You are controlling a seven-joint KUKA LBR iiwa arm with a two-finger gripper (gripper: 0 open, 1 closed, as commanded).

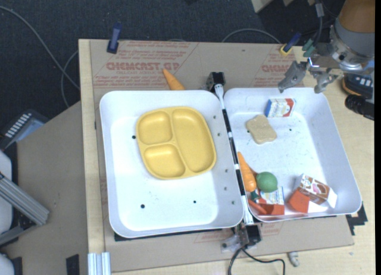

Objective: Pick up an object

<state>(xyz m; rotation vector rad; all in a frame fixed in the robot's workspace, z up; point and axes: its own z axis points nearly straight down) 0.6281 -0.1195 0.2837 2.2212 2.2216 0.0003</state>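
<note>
Hovering spread-open gripper (308, 77) above right bin's (342, 149) far rim, milk carton (280, 108) just below-left

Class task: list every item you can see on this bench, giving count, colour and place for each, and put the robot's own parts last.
Bins: 2, white, side by side on the bench.
Divided plate: 1, yellow, left bin.
Carrots: 2, orange, one at right bin's left edge, one behind left bin.
Green ball: 1, right bin, front.
Toast slice: 1, tan, right bin.
Small cartons: 2, one blue-red-white at back, one brown-white at front right.
Gripper: 1, grey, open, above right bin's back edge.
</note>
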